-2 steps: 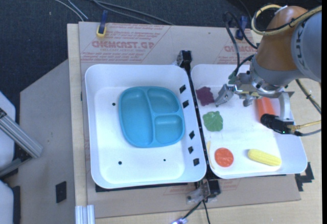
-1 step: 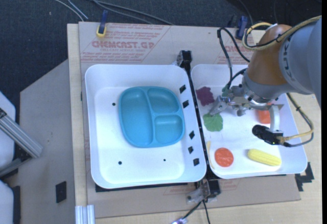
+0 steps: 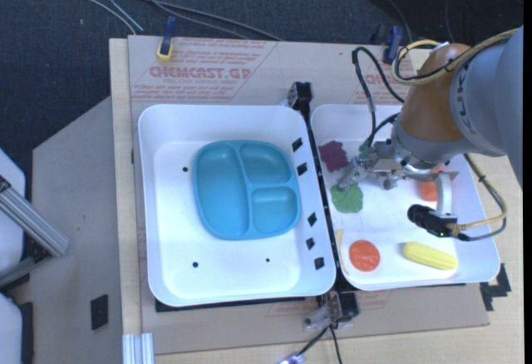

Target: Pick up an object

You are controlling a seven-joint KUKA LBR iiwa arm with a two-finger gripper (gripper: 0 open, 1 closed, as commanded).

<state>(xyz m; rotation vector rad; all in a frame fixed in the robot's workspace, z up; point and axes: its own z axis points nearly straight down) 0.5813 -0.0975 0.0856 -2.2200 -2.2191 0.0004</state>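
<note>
Left of the black divider [image 3: 306, 179], a blue sectioned plate [image 3: 246, 188] lies in the left bin [image 3: 158, 213]. Right of it sit a purple piece [image 3: 333, 155], green piece [image 3: 347, 199], red-orange round [image 3: 364, 255] and yellow corn [image 3: 430, 255]. The gripper [image 3: 353, 177] hovers just above the green piece, fingers parted, holding nothing

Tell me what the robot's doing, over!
Gripper low in the right bin, beside the green toy. Nothing seen held. Purple toy close by; yellow corn and red tomato nearer front.
</note>
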